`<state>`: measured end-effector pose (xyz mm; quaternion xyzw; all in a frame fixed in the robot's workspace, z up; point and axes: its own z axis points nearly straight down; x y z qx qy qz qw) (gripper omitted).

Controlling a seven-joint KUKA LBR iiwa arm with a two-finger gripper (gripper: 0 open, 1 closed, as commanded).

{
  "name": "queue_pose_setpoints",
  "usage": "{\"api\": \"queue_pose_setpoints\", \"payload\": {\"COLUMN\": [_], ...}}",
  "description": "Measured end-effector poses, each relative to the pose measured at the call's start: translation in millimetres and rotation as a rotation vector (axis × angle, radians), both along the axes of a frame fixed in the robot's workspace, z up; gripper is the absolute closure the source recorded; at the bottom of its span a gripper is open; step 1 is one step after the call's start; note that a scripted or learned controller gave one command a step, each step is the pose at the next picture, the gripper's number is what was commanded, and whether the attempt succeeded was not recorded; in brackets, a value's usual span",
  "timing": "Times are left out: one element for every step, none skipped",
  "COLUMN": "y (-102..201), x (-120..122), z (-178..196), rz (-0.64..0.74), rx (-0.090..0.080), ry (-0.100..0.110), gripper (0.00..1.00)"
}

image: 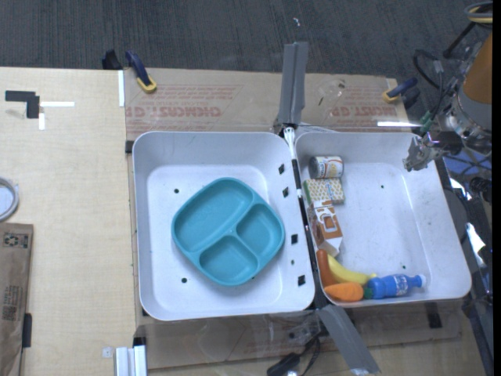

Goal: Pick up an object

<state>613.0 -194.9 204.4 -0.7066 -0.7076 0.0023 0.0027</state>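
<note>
The gripper (416, 157), grip state unclear, hangs over the bin's far corner; the bottle (393, 286) looks light, stiff, slippery, best pinched mid-body.

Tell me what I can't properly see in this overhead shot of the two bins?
- The tool: small and dark at the right bin's far corner, lost against cables.
- The arm: cut off by the right edge.
- The can and snack packets: labels too small to read.
- The carrot: partly behind the bin's front rim.
- The banana: partly under a packet.
</note>
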Motion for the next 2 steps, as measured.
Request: {"api": "queue_pose_setpoints", "payload": {"y": [-27.6,-28.2], "x": [-39.5,-40.1], "z": [-115.1,-110.0], "rz": [0.149,0.146], "rx": [0.001,0.003], "ry": [-0.004,0.0], "gripper": [0.0,1.0]}}
